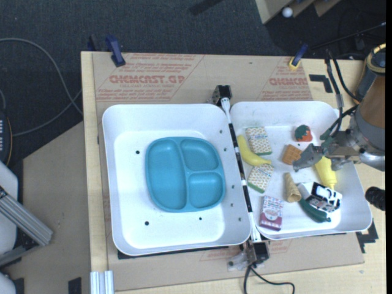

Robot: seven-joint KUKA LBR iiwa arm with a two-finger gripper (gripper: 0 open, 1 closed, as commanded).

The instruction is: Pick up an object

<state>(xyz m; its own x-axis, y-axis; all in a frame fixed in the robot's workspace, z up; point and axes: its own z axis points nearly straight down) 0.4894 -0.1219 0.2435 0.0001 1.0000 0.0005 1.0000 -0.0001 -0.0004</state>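
arm point(375, 103): cut off by the right edge; upper links out of frame.
gripper point(309, 159): small and dark against the bin; whether it is open or closed cannot be told.
yellow object point(327, 173): upper end hidden under the gripper body; kind unclear.
black-and-white item point(326, 196): too small to identify; overlaps a green piece point(313, 211), and which lies on top is unclear.
pink packet point(272, 213): print too small to read.
worktop point(184, 72): near edge cut by the bottom of the frame; printed lettering partly hidden by the bins.
grey rail point(21, 216): cut off at the left edge.
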